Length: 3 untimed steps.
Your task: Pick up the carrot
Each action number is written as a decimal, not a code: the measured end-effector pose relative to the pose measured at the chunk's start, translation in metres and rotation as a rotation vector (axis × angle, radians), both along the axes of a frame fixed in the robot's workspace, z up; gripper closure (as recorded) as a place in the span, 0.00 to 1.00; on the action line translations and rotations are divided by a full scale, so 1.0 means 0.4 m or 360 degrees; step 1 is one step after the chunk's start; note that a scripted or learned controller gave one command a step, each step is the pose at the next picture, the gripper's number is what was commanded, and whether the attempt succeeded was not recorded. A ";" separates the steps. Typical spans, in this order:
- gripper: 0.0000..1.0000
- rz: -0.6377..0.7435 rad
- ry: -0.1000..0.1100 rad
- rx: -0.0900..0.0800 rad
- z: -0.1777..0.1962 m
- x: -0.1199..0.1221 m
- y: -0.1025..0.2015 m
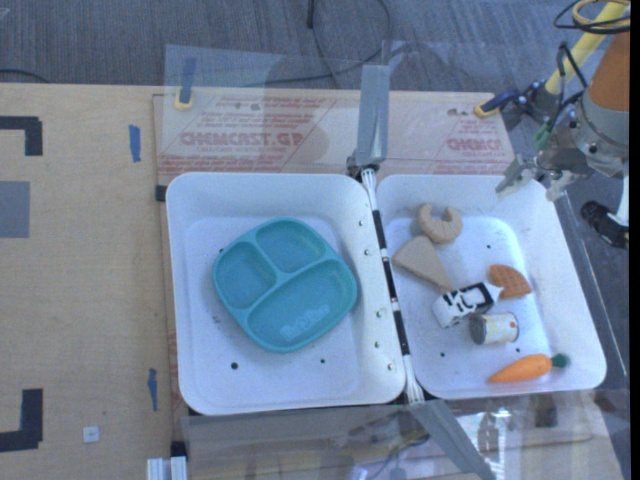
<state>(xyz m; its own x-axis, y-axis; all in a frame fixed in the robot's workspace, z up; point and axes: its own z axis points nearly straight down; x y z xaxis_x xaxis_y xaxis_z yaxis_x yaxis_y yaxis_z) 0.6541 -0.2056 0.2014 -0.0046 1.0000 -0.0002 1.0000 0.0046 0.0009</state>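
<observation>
Carrot point(521, 369): lies on its side in the near right corner of the right bin point(580, 268), orange body pointing left, green end to the right, close to the near wall.
Gripper point(535, 173): hangs over the far right corner of the right bin, well apart from the carrot; I cannot tell whether it is spread or closed, and nothing shows between its tips.
Arm point(605, 98): grey with an orange band, reaching in from the right edge.
Other things in the right bin: a tan pretzel-like piece point(439, 222) at the far side, a beige wedge point(423, 262) just near of it, a brown oval piece point(511, 281), a black and white object point(465, 303), a small grey can point(495, 328) just far of the carrot.
Left bin point(190, 298): holds a teal divided plate point(284, 284) at its middle.
</observation>
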 end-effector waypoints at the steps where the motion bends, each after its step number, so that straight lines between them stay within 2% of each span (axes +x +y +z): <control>1: 0.00 0.0136 -0.0004 -0.0001 -0.267 -0.159 -0.001; 2: 1.00 0.0129 -0.0011 -0.0004 -0.241 -0.158 -0.008; 3: 1.00 0.0206 -0.0016 -0.0001 -0.279 -0.231 0.241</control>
<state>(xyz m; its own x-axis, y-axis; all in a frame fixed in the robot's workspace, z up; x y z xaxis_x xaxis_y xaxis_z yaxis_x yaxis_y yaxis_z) 0.5617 -0.1093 0.0899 -0.1334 0.9911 -0.0015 0.9910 0.1334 0.0107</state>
